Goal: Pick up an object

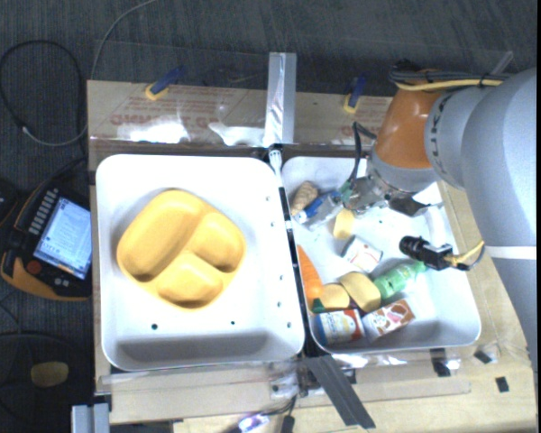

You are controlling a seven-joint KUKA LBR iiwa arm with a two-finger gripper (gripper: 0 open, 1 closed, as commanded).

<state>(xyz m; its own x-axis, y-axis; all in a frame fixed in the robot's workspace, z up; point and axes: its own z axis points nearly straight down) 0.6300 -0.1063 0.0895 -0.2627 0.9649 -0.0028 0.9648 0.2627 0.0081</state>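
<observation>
While gripper (359, 192) hangs over right bin (460, 327), finger state unclear; one yellow lump (180, 246) in left bin (126, 332).

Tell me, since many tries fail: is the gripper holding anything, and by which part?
It cannot be told. The two-finger gripper sits low in the right white bin among small items, and nothing is seen between its tips.

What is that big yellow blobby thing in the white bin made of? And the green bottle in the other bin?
The big yellow lumpy thing looks like soft foam or rubbery plastic: rounded bulges and a dull, even sheen, though the look leaves it open. The green bottle looks like see-through plastic, shiny with a white cap. Both white bins look like smooth, hard plastic with a slight gloss.
</observation>
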